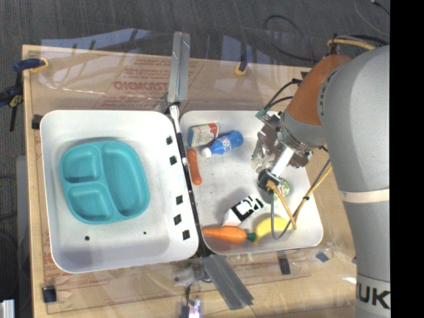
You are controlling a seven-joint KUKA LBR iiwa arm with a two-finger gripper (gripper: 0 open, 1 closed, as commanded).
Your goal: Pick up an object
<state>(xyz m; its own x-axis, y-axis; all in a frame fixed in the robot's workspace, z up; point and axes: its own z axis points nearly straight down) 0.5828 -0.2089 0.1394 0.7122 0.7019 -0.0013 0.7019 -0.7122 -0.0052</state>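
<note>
Since the task names no particular object, anything loose in the right bin (311, 238) could serve, so I take them from the front wall backward. Nearest lie a carrot (224, 234) and a lemon (271, 227), which seem to touch end to end. Both look like toy food, so I judge them light, stiff and smooth-skinned. The carrot should be taken across its thick middle. The lemon is rounder and may slip out of a pinch.

Just behind them sits a small black-and-white block (246, 208). It looks low and flat, so there is little side to close on.

Farther back, the gripper (262, 148) hangs over the right-hand part of this bin. Whether it is open or closed I cannot tell, and no object shows in its grasp. The block and the lemon are the nearest things on its front side.

At about the same depth, an orange sausage (194, 166) lies along the bin's left wall, well apart from the gripper. It is thin and probably rolls easily.

Behind that, a blue bottle (225, 142) lies on its side, near the gripper on the view's left. It seems light, rigid and slick, and is best gripped across its body. A white carton (202, 134) sits just beside it at the back.

The left bin (53, 244) holds a teal divided plate (104, 179), far from the gripper.
</note>
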